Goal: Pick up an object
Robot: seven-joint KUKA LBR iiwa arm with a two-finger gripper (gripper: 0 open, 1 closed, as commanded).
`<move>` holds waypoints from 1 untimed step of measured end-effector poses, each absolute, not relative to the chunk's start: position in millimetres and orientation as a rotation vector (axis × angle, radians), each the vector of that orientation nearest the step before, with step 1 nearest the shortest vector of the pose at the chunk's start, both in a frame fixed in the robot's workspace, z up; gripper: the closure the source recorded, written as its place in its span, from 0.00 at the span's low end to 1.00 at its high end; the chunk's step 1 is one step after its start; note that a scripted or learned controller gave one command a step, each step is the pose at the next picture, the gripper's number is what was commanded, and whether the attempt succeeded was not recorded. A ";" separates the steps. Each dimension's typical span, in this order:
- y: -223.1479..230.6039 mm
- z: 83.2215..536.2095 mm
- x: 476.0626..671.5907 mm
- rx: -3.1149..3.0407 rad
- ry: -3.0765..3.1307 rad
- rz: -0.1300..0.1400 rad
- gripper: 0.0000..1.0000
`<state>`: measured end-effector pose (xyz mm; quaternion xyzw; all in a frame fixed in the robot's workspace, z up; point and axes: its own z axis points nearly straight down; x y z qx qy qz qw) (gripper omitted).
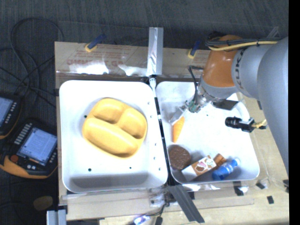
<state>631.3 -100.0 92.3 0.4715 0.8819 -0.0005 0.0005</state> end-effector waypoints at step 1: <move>-99.1 102.1 632.4 1.480 2.767 0.005 1.00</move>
